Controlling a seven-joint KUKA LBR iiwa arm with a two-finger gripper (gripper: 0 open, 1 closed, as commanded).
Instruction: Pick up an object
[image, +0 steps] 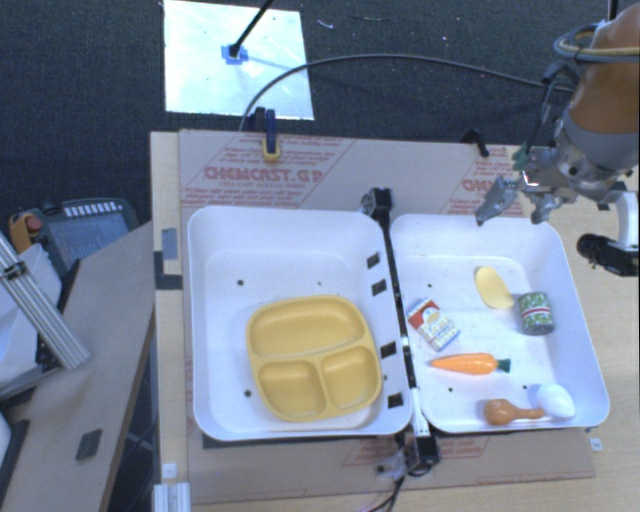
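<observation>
The claw (517, 203) hangs over the far edge of the right bin (450, 245) with its two fingers spread and nothing between them. The toy carrot (466, 364) lies on its side near the middle of that bin, just past the small carton (433, 325). It looks light, hard and a bit slick, so I'd pinch it across the thick orange middle, not the tapering tip.
</observation>
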